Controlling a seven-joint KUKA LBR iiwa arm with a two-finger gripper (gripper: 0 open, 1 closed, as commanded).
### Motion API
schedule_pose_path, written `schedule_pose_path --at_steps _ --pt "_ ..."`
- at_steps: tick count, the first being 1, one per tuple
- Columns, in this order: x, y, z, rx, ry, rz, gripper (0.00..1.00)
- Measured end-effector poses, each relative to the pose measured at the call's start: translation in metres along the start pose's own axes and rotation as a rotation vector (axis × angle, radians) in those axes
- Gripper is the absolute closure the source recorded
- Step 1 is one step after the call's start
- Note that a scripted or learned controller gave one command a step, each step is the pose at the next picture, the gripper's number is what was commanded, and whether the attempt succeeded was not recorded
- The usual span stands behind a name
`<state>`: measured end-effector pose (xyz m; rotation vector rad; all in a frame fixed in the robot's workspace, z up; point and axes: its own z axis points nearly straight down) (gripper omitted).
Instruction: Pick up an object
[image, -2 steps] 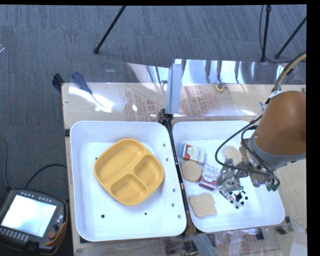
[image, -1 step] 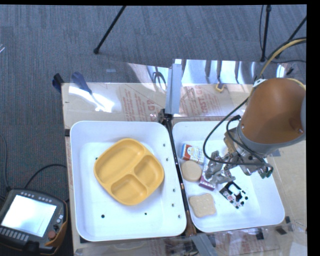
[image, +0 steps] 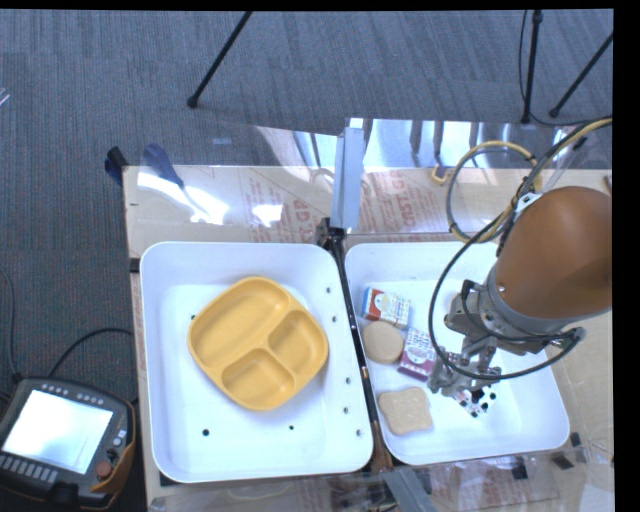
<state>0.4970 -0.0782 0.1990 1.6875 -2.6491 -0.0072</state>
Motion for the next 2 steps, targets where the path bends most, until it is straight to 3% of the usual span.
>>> schedule_pose_path --at_steps 1,2 --pt "-0.027 0.036 -0.003 0.0 0.001 0.222 1.0" --pt "-0.041 0.006 -0.053 0.003 -0.001 -0.139 1.0"
